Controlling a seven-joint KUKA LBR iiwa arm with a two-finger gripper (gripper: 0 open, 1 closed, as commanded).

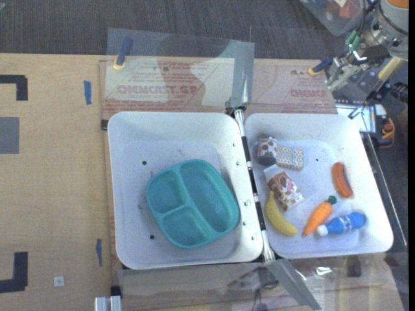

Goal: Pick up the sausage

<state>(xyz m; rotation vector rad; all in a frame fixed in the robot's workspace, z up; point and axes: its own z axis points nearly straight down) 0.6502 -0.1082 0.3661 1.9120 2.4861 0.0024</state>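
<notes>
The sausage [342, 179] lies in the right bin [375, 193], close to that bin's right wall and about halfway along it. Its long axis runs nearly front to back, tilted a little so the far end leans toward the bin's middle. It lies apart from its neighbours: the carrot [318, 217] and the blue bottle [343, 224] are nearer the bin's front edge, the two small boxes [279, 154] and the banana [279, 216] over toward the wall shared with the left bin [126, 193].

My gripper [353, 70] hangs high, beyond the right bin's far right corner, outside the bin altogether. From there the sausage lies toward the front of the bench and well below me, roughly in line, only slightly off to the side. I judge the move ahead is a run forward over the far rim, then a descent, closing across the sausage's short width rather than along its length. Whether my grasping parts are spread or pressed together I cannot tell; the clutter at my wrist hides them.
</notes>
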